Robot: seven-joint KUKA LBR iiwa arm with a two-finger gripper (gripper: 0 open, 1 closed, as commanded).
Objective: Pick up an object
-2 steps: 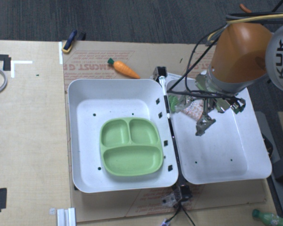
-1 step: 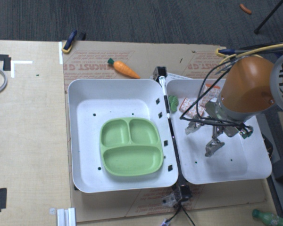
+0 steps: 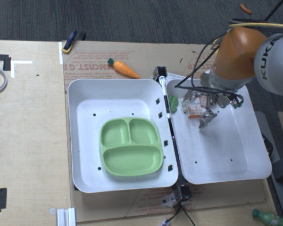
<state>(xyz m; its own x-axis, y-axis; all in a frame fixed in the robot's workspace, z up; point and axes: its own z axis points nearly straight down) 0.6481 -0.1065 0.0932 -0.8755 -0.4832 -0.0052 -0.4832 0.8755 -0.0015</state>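
Bench (image 3: 28, 140): two white bins (image 3: 80, 140) side by side at centre; toy carrot (image 3: 124, 68) above left bin; blue clip (image 3: 69, 41) upper left.

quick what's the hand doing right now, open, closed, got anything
Hand: low in the right bin, over a small cluster of items at its far left; open or closed cannot be told.

The arm (image 3: 269, 62) is grey with black KUKA lettering, an orange band (image 3: 238, 51), black cables, and a metallic gripper (image 3: 208, 112)

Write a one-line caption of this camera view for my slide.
Gripper over right bin beside a green item; divided green plate in left bin.
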